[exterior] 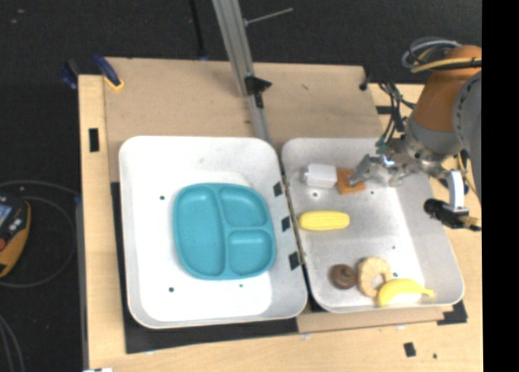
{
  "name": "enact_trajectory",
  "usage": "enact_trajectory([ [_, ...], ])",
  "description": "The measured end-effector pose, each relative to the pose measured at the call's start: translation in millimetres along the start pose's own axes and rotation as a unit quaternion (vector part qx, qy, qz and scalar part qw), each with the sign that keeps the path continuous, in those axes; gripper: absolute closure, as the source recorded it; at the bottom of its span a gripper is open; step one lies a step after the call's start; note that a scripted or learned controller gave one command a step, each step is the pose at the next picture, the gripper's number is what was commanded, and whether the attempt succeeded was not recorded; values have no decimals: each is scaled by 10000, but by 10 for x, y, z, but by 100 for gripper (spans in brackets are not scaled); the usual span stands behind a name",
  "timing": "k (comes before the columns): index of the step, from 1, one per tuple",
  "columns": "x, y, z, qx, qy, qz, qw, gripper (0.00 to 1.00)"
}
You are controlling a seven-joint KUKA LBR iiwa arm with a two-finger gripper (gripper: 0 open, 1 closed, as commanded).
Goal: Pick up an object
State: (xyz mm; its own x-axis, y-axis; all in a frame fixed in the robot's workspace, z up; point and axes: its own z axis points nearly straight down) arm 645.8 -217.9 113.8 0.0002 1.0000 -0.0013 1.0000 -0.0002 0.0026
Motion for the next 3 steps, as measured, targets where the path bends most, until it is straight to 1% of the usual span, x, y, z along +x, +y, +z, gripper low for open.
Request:
enact_trajectory([
  [1, -6, 33, -176, -50, -11, -13, 10000, 100],
  [2, 46, -7, -672, -18, -5, -14, 10000, 100],
  [3, 125, -24, -1187, -21, -4, -22, 10000, 100],
])
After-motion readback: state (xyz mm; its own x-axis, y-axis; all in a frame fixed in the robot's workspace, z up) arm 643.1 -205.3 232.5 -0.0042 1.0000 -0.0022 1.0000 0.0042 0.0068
